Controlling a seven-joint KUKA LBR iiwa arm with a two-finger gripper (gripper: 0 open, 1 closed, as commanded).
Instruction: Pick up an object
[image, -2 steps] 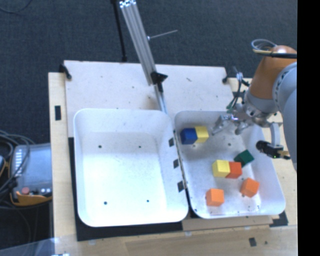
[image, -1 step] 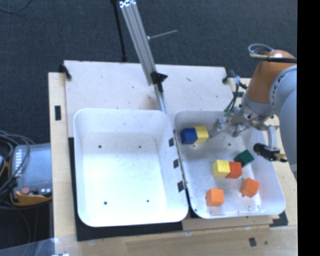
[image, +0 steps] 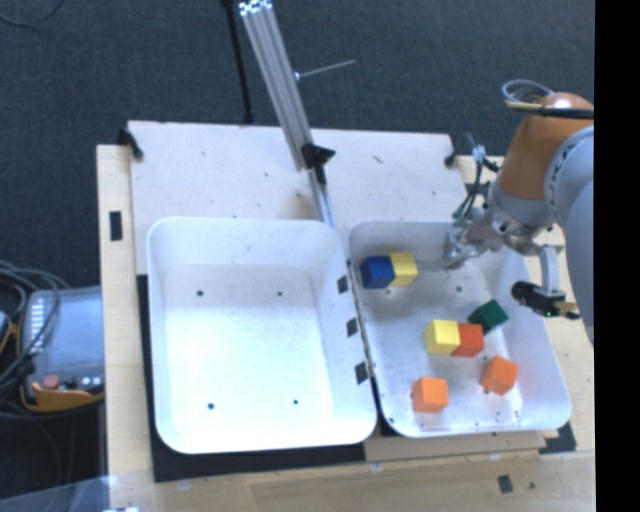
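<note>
gripper (image: 458, 250) near right bin (image: 540, 345) far edge, grip state unclear | yellow block (image: 404, 266) just beside, touching blue block (image: 377, 272) | looks light, hard, smooth | best pinched on flat sides

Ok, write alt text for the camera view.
A grey and orange robot arm reaches from the right, its gripper over the right bin, which holds blue, yellow, green, red and orange blocks. The left bin sits beside it.
</note>
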